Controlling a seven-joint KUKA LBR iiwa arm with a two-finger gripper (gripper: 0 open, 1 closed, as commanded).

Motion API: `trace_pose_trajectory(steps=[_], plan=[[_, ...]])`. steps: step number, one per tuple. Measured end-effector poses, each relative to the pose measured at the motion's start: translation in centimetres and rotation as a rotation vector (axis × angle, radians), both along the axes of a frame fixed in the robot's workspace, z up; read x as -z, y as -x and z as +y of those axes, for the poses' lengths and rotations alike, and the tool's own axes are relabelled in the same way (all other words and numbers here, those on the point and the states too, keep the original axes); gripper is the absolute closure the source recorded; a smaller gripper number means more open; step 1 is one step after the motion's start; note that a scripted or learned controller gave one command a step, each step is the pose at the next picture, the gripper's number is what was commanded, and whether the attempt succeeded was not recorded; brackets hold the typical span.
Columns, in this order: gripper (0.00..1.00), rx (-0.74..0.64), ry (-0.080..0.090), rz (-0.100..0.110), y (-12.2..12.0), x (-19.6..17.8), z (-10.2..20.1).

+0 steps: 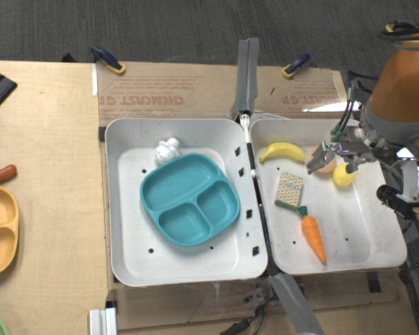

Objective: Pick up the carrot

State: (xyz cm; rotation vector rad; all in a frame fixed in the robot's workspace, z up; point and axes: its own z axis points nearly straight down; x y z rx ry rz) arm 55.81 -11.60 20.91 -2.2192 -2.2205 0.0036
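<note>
The carrot (313, 237) is orange with a green top. It lies in the right bin (377, 253) near the front, its tip pointing toward the front wall. My gripper (335, 162) hangs over the back of that bin, well behind the carrot and a little to its right. Its fingers stand open with nothing of the carrot between them. A small tan object (326, 167) lies just under the left finger.
A banana (281, 151), a yellow lemon (343, 176) and a speckled cracker (289, 187) share the right bin. The left bin (119, 208) holds a teal divided plate (188, 199) and a white crumpled thing (167, 149). An orange plate (0, 232) sits far left.
</note>
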Motion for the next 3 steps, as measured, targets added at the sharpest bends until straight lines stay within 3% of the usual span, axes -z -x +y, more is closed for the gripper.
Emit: trace_pose_trajectory(steps=[1,2,3], plan=[[0.0,-0.135,-0.001,-0.001,4.1,11.8,-1.5],[1.0,-0.132,-0.001,-0.002,4.1,10.9,-1.6],[1.0,-0.106,0.0,-0.003,2.5,1.8,6.0]])
